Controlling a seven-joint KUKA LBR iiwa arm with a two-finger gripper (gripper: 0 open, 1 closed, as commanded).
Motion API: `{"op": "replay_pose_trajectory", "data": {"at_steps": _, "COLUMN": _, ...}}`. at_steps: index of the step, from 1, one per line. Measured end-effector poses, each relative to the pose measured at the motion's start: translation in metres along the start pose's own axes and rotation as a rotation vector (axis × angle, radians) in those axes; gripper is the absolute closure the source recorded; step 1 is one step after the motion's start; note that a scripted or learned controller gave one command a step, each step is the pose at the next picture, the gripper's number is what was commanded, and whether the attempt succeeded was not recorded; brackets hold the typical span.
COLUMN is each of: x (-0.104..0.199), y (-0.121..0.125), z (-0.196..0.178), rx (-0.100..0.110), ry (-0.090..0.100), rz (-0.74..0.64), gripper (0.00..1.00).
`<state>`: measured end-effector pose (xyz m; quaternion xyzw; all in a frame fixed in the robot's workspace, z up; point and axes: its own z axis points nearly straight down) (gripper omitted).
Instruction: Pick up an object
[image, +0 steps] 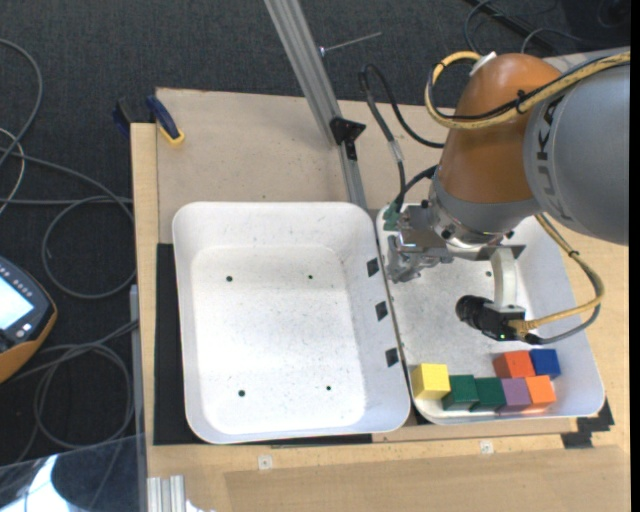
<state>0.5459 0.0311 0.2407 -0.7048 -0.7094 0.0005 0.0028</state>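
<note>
Blocks sit clustered in the near corner of the right bin (575, 300): yellow block (433, 378), green block (474, 391), purple block (516, 392), orange block (540, 390), red block (517, 364), blue block (545, 360). All lie below and to the right of the hand (404, 258), well apart from it, none touched. Hand hangs over the bin's far-left part, just beside the wall shared with the left bin (270, 320). Cannot tell whether it is released or clenched; nothing visible in its grip. Judgement: pick not yet begun. Yellow block is the best target, since it stands at the cluster's edge with free space on its left. Centre above it before descending; its green neighbour touches it, so align the grip across the free sides. Bins rest on the counter (240, 140).
</note>
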Motion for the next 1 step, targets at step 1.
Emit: {"op": "replay_pose_trajectory", "data": {"at_steps": 1, "x": 0.0457, "y": -0.0209, "z": 0.0102, "rx": 0.000, "ry": 0.000, "rz": 0.000, "gripper": 1.00}}
